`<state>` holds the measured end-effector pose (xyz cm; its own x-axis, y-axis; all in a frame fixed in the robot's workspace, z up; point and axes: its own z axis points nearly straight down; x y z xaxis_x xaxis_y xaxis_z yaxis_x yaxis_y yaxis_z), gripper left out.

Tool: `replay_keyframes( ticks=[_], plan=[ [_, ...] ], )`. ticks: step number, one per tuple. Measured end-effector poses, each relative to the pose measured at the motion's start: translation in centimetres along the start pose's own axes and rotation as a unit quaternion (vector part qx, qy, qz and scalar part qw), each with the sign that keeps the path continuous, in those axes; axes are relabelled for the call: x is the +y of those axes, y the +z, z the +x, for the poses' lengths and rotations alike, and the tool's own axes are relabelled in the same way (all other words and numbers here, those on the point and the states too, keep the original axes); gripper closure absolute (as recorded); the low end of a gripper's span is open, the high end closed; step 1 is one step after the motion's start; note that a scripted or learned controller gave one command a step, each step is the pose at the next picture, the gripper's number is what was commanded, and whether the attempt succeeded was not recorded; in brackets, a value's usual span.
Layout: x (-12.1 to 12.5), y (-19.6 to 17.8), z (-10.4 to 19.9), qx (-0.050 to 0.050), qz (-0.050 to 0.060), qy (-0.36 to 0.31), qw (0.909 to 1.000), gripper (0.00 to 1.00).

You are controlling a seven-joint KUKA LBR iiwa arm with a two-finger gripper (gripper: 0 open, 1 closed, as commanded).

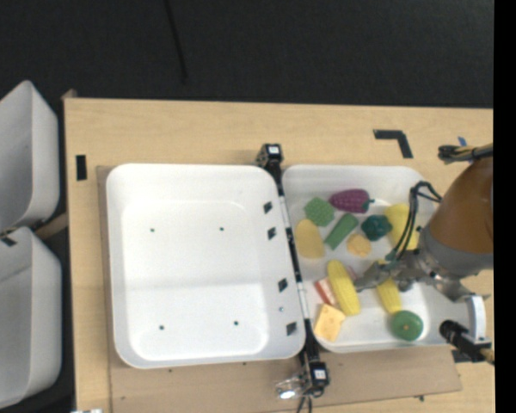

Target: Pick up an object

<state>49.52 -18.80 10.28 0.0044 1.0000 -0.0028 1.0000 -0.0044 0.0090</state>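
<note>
The right bin (387, 177) holds several toy foods. Among them are a purple piece (350, 200), a green block (319, 212), a teal piece (376, 226), a yellow corn cob (344, 287), a second yellow cob (389, 298), a green round piece (406, 325) and a yellow wedge (329, 323). My arm, with its orange band (464, 213), reaches in from the right. The gripper (377, 274) is low in the right bin, between the two yellow cobs and just below a small yellow piece (359, 246). The wrist partly hides it, and nothing is seen held.
The left bin (198, 261) lies beside the right one, and a black-clipped divider (284, 256) runs between them. White padded shapes (13, 231) stand off the bench's left edge. A cable (463, 151) lies at the far right.
</note>
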Motion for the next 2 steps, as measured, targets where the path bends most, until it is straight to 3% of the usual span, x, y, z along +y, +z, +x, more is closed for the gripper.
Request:
replay_keyframes(
  ticks=[1,2],
  plan=[
    [6.8,-10.0,9.8,0.002,-0.002,-0.009,1.0000,0.00],
    [5.0,0.9,7.3,0.001,0.008,-0.001,1.0000,0.00]
  ],
)
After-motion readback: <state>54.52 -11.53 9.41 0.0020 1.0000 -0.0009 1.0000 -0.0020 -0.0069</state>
